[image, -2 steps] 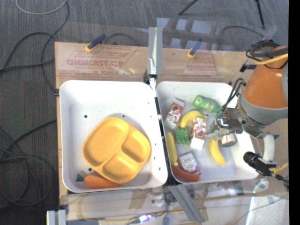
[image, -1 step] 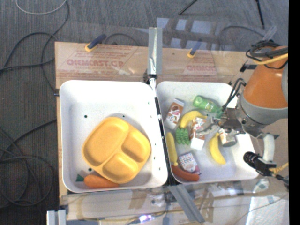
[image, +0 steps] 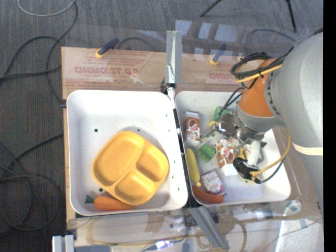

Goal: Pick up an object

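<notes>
Directly beneath the hand [image: 231, 150] lies a snack packet [image: 226, 152].

The arm [image: 307, 93] is a bulky, rounded grey casing with a pale ring at its 5 o'clock side. An orange band [image: 255, 100] circles it above the grey wrist. Black and yellow cables [image: 262, 168] loop around the wrist.

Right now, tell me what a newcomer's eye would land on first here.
First, the big yellow divided tray lying in the left bin, with an orange carrot at its near edge. Next, the grey arm with its orange band reaching down into the right bin above small packets and toy food.
</notes>
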